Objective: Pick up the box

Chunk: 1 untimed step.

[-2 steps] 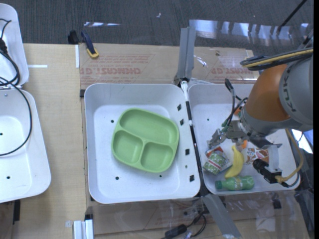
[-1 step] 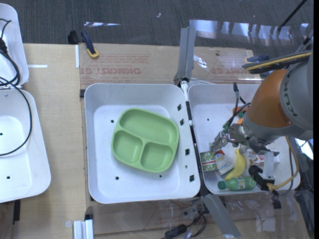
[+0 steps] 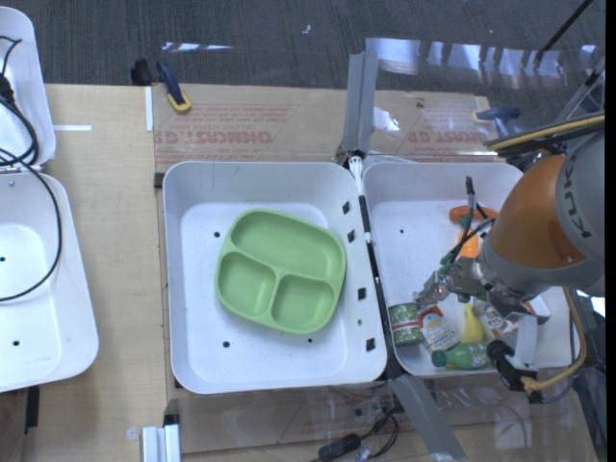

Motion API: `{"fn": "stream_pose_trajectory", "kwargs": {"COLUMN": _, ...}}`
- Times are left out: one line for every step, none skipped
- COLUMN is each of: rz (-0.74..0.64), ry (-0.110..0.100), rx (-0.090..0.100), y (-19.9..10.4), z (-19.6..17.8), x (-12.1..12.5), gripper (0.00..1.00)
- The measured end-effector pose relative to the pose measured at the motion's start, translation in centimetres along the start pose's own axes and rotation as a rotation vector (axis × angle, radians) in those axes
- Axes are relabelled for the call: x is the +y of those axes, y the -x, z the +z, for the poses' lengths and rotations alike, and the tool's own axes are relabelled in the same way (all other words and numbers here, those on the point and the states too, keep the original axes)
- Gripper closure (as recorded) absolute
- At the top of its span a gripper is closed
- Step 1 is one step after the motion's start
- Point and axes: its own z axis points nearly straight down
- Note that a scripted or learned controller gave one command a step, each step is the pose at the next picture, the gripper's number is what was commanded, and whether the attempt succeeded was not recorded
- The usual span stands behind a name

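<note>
Box is hard for me to pick out with certainty; I take it to be the small white and red pack (image 3: 439,335) that lies near the front edge of the right bin (image 3: 414,224), in a heap of small things. Just beside it, toward the bin's front left corner, lies a can (image 3: 405,323) with a green label. On its other side stands a yellow thing (image 3: 472,325), and a green bottle (image 3: 464,357) lies on its side along the front edge, touching or almost touching the pack.

The arm (image 3: 539,229) reaches in from the right and bends down over this bin. The gripper (image 3: 445,287) hangs low over the heap, just above the box and the can. If it is spread or pressed together I cannot tell, and I see nothing that is clearly held in it.

An orange thing (image 3: 470,216) lies closer to the back edge of the same bin, partly behind the arm.

In the left bin (image 3: 192,258) a green plate (image 3: 279,270) with three compartments lies flat near the middle.
</note>
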Motion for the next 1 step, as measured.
{"fn": "stream_pose_trajectory", "kwargs": {"rz": -0.031, "ry": -0.002, "rx": -0.001, "y": 0.19, "z": 0.06, "x": 5.18, "gripper": 0.00}}
